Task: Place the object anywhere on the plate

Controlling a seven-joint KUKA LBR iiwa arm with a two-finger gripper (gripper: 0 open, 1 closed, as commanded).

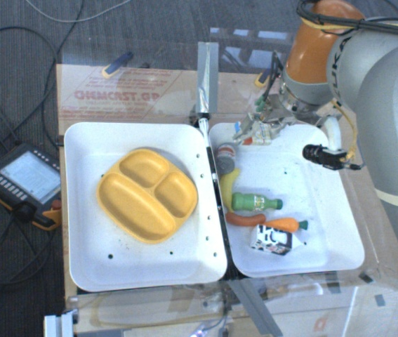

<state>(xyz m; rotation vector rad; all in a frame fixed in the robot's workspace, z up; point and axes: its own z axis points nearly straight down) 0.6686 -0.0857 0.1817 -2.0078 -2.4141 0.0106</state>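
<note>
The hand [258,126], whose grip state I cannot tell, hovers over the right bin [339,258], so picking seems pending; the yellow plate [148,195] waits in the left bin [86,258].

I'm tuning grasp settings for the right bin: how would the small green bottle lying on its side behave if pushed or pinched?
The small green plastic bottle lies on its side on the right white bin, so a push across its length would probably roll it. Its glossy, rounded body may slip between fingers. It looks light, likely a toy, and would probably nudge the yellow item touching it.
</note>
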